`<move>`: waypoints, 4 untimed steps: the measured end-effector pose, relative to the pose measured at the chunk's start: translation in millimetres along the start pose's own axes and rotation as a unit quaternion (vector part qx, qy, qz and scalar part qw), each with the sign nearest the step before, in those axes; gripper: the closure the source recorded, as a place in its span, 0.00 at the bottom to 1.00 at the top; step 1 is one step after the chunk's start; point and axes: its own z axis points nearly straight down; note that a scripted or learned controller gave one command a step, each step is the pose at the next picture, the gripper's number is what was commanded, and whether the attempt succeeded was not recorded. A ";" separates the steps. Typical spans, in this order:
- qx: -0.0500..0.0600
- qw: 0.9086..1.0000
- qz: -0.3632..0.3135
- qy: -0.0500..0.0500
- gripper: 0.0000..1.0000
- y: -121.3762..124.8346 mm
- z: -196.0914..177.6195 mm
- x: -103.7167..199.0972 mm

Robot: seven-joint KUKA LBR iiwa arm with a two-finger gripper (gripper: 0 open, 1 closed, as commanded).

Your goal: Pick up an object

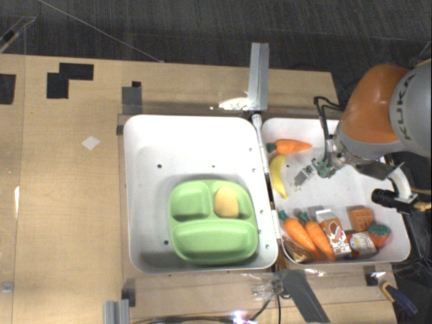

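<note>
My gripper (312, 171) hangs low over the middle of the right bin (398, 252), under the grey wrist and its orange band (371, 106). Nothing shows in its grasp. Just left of it lies a yellow banana (277, 174), and a single carrot (291, 146) lies at the bin's far left corner. Toward the near side rest two carrots (307, 235), a small printed box (335, 235), an orange block (360, 217) and a red fruit with a green top (380, 233).
The left bin (155, 147) holds a green sectioned plate (210, 233) with a yellow round piece (227, 201) in its upper right compartment. A metal post (258, 76) stands behind the ridge between the bins. Black cabling (395, 198) trails by the arm at the right.
</note>
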 end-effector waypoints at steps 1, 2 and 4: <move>-0.009 0.996 -0.087 -0.009 0.00 -64.9 32.5 46.6; -0.010 0.993 -0.119 -0.012 0.00 -64.2 32.0 49.4; -0.006 1.000 -0.010 -0.005 0.00 -70.0 33.3 47.6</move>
